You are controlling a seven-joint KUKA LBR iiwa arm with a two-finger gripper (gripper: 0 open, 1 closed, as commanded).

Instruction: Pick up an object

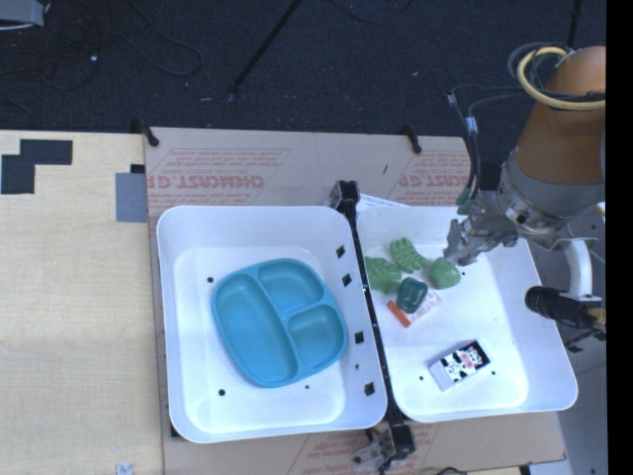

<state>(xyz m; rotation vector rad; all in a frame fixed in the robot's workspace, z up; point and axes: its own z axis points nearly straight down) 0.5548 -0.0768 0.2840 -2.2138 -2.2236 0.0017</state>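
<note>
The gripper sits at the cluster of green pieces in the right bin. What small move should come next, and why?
Probably a short straight descent onto the light green piece, then a close. The gripper sits at that piece's upper right edge in the right bin, and nothing shows between its tips. The piece lies at the cluster's outer end, apart from the dark green object, so it looks the easiest to take.

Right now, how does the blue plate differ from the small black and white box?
The blue plate lies in the left bin; the black and white box lies in the right bin, near its front edge. The plate is far larger, rounded and divided into three compartments; the box is small, rectangular and patterned. Both lie flat, apart from the pincer.
</note>
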